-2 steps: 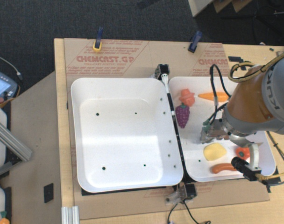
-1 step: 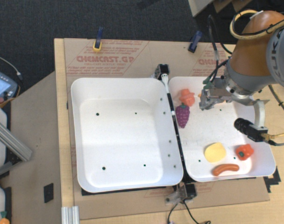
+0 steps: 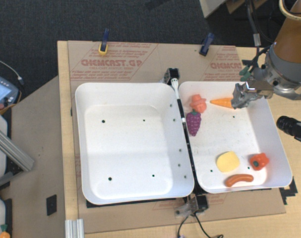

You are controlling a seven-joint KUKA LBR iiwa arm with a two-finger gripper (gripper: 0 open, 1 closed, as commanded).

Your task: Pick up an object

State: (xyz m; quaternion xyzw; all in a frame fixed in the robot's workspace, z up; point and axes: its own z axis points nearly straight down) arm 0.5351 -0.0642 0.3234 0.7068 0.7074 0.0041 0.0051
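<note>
Gripper (image 3: 238,99) at carrot's (image 3: 221,102) thick end — carrot lies flat, long axis pointing left, away from arm; finger state unclear, can't tell.

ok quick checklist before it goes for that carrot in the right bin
1. Gripper at the carrot: ok, right at its thick end.
2. Carrot between the fingers: cannot tell.
3. Carrot apart from the pink toy: ok, a gap shows.
4. Purple grapes off the path: ok, lower, by the divider.
5. Clearance from the right bin rim: cannot tell.
</note>
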